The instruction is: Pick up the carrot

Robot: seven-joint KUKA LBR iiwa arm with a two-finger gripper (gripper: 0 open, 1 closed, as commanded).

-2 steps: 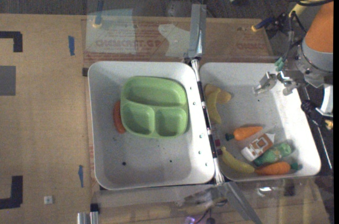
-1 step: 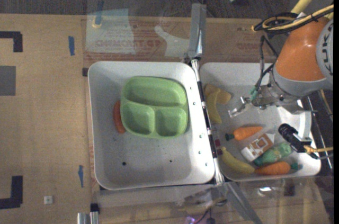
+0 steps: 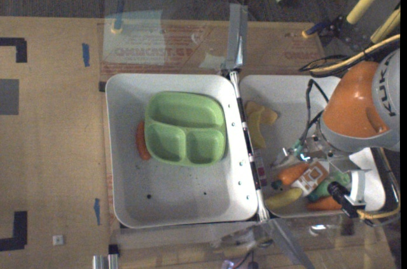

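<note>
Carrot (image 3: 294, 173), smooth and orange, is lying slantwise in the right bin (image 3: 289, 99), running lower-left to upper-right, with the gripper (image 3: 304, 156) hovering close above, its grip impossible to tell.

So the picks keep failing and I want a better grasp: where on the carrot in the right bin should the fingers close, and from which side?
Probably across the middle of the carrot, coming straight down. It lies flat and slanted in the right bin, with a yellow piece just below, so close across its narrow width.
</note>
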